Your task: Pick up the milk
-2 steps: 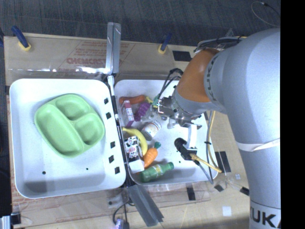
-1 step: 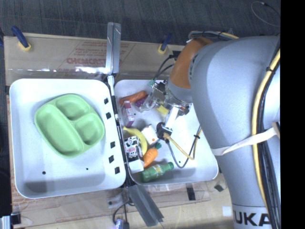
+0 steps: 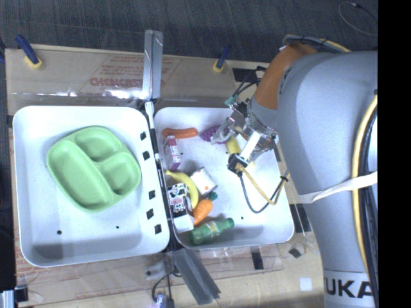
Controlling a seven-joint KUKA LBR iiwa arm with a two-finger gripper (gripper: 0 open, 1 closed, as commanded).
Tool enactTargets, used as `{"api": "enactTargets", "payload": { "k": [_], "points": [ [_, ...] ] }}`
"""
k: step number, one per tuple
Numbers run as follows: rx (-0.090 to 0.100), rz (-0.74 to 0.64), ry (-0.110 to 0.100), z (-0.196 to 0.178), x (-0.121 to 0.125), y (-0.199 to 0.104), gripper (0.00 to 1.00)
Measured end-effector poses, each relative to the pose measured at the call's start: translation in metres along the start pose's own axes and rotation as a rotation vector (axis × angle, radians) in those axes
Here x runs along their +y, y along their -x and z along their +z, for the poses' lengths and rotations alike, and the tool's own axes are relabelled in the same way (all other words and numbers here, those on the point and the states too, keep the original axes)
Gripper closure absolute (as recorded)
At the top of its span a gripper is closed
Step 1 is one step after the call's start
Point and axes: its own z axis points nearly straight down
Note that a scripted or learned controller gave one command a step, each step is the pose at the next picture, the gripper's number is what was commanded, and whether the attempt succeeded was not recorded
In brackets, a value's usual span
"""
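The milk (image 3: 203, 181), a small white carton with a red-orange patch, lies in the middle of the right bin (image 3: 270, 220), leaning against a banana (image 3: 182, 180). My gripper (image 3: 232, 149) hangs over the bin's upper right part, to the right of and a little beyond the milk and apart from it. A small yellow item (image 3: 232, 145) shows right at the gripper's tip. The grey arm with its orange band (image 3: 275, 76) covers the bin's right side.
The right bin also holds a sausage (image 3: 181, 133), purple grapes (image 3: 210, 133), a pink carton (image 3: 172, 151), a dark box (image 3: 178, 201), a carrot (image 3: 202, 212) and a green bottle (image 3: 212, 231). A green divided plate (image 3: 93, 167) lies in the left bin (image 3: 38, 236).
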Motion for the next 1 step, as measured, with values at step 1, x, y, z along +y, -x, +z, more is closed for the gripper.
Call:
{"api": "enactTargets", "payload": {
  "k": [1],
  "points": [
    [-0.003,-0.041,0.012,-0.0511,0.0013,0.0307,0.0]
  ]
}}
